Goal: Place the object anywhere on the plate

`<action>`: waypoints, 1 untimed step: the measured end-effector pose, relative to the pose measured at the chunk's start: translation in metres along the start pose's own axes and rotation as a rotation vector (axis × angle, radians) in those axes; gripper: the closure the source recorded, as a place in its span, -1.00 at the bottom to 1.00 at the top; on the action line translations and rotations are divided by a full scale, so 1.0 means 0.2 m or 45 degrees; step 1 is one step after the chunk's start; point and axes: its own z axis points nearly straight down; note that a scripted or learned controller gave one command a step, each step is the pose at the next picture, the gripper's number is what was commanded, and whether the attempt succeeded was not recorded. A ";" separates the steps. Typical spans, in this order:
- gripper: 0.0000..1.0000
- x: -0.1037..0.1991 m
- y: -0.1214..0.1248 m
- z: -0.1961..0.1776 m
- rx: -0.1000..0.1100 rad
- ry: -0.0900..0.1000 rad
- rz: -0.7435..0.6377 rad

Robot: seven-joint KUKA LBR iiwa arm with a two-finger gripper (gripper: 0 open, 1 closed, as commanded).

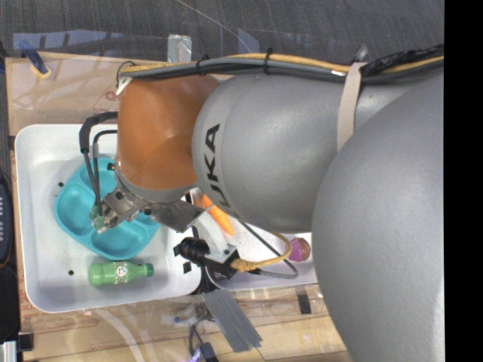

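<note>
The arm (317,164) is seen filling most of the frame from the right, grey, with black lettering on its rounded shell. Its orange band (155,138) lies above the wrist, over the upper middle of the left bin. A bundle of grey and yellow cables (302,65) is strapped along the arm's top edge.

The left bin (34,202) is noted as shallow and white, its far side hidden under the arm. The right bin (256,281) is mostly covered; a strip of its near edge is seen below the arm.

The plate (75,210), turquoise and divided into compartments, lies in the left bin toward its middle, partly under the wrist.

The gripper (102,219) is seen low over the plate, at the plate's near-right part. Whether it is open or closed cannot be told, and nothing can be made out within it.

A green bottle (119,272) lies on its side on the bin floor, just beside the plate's near edge, apart from the gripper and not on the plate.

An orange carrot-like piece (219,219) is seen at the seam between the bins, under the arm. A small purple object (300,249) lies in the right bin, close against the arm.
</note>
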 end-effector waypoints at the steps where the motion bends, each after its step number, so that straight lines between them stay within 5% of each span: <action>1: 1.00 -0.28 0.33 0.78 -0.007 -0.003 -0.147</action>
